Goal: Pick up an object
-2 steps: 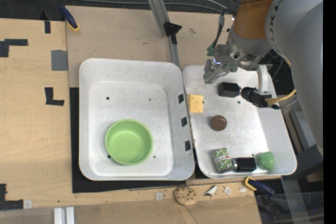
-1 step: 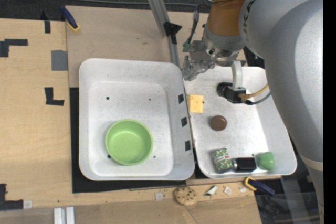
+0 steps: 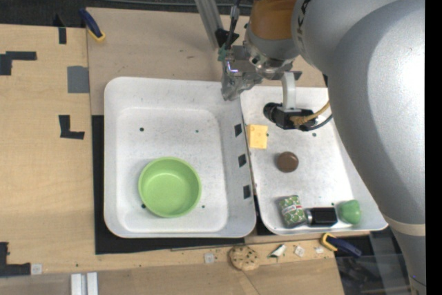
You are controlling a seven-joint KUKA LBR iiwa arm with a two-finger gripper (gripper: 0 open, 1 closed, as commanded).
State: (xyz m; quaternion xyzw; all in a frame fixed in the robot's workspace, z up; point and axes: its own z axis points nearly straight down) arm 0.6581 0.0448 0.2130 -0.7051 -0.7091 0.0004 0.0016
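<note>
Left bin (image 3: pixel 124 114): green bowl (image 3: pixel 170 186) near its front, untouched. Gripper (image 3: pixel 233 85) hangs over the back rim between the bins, w/ nothing visibly in it; can't tell how far it's spread. Right bin (image 3: pixel 331 141): yellow block (image 3: pixel 257 136), brown ball (image 3: pixel 287 162), green packet (image 3: pixel 291 211), black item (image 3: pixel 322 216), green lump (image 3: pixel 350 211), all lying loose. Pick not done: descent, grasp, lift all left.
</note>
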